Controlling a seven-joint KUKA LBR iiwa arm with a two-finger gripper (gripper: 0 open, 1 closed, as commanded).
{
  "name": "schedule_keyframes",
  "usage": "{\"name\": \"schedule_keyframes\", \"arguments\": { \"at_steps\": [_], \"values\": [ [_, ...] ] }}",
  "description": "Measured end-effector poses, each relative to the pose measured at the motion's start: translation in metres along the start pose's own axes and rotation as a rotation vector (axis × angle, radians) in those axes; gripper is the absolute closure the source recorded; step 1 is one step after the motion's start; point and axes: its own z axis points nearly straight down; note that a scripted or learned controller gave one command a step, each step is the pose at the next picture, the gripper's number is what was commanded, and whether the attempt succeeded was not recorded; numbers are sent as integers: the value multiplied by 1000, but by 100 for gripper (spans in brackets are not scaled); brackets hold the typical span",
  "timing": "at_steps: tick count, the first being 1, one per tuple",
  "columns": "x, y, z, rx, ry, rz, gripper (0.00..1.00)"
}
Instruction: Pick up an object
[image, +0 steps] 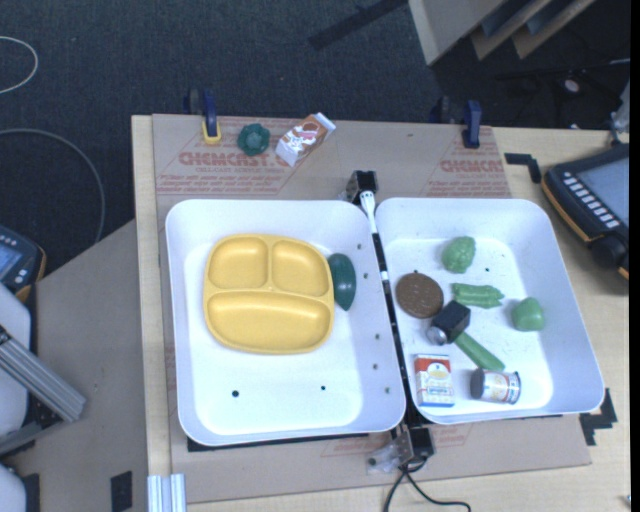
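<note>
Resting beside yellow tray (268, 294), L bin (200, 400): green obj (342, 280)

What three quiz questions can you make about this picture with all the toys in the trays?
1. True or false: the yellow plate lies in the left bin.
2. Which thing touches the yellow plate's right edge: A) the brown disc, B) the dark green piece, C) the small can?
3. Fill in: the little red and white box lies near the ____ edge of the right bin.

Key: 1 true; 2 B; 3 front (nearest the camera).
</note>
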Motion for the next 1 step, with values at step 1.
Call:
{"name": "schedule_keyframes", "arguments": {
  "at_steps": [1],
  "values": [
    [1, 18, 69, -1, 0, -3, 100]
  ]
}}
